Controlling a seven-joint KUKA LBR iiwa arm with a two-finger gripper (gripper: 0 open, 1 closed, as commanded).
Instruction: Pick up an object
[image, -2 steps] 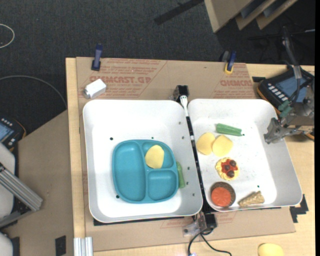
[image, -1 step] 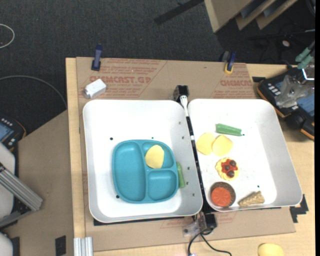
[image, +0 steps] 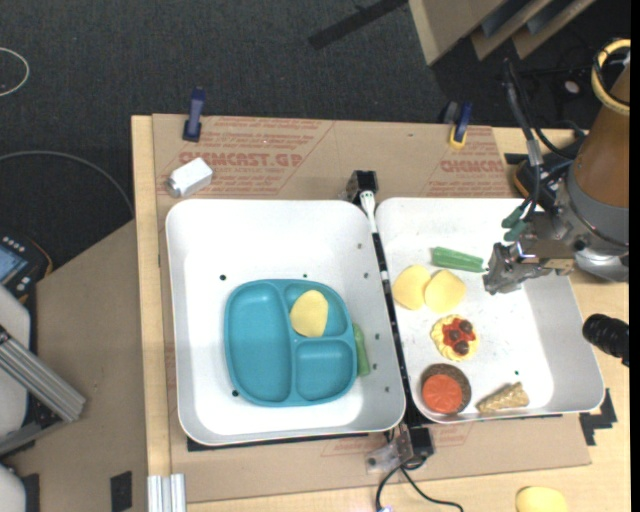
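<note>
Right bin (image: 560, 330), green stick (image: 457, 259) lying left-right

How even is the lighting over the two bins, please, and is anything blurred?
Camera view: soft, even light, no hard glare on the left bin or right bin; faint shadows beside the teal tray; food pieces look sharp, while the gripper and the arm's orange band are slightly soft.

**Bright, even overhead light**

Both white bins (image: 270, 225) are brightly and evenly lit, nearly washed out, with soft, short shadows. The dark floor (image: 80, 60) stays dim. Focus is fair; fine detail looks slightly soft.
</note>
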